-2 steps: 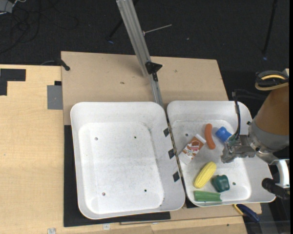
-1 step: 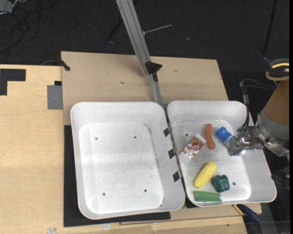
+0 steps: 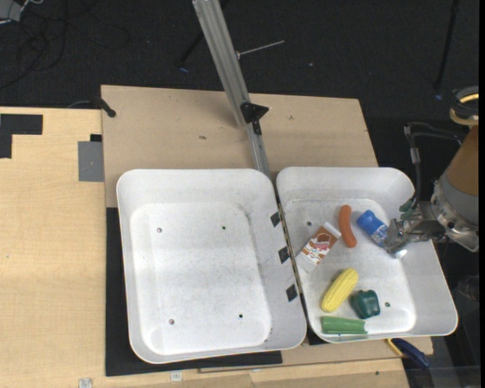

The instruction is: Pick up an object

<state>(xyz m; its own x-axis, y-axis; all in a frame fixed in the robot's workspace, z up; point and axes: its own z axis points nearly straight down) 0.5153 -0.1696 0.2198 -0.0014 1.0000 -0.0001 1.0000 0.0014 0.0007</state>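
Bench with two shallow white bins set side by side.

Left bin [image 3: 137, 192]: bare white floor with a few dark specks.

Right bin [image 3: 339, 180], contents:
- orange sausage-shaped item [image 3: 347, 225], lying lengthwise near the middle
- blue object [image 3: 371, 224], just right of the orange item
- small red-and-white carton [image 3: 317, 247], tilted, toward the bin's left wall
- yellow corn cob [image 3: 339, 288], lying on a diagonal below the carton
- dark green pepper-like piece [image 3: 365, 303], just right of the corn
- flat green item [image 3: 343, 325], along the near rim

Arm: enters from the right, with the orange band [image 3: 467, 164] above the wrist and the grey wrist angled down over the right bin's right side.

Gripper [image 3: 396, 239]: low over the bin floor, just beside the blue object on its right. Whether it is released or clenched cannot be told; nothing is visibly held in it.
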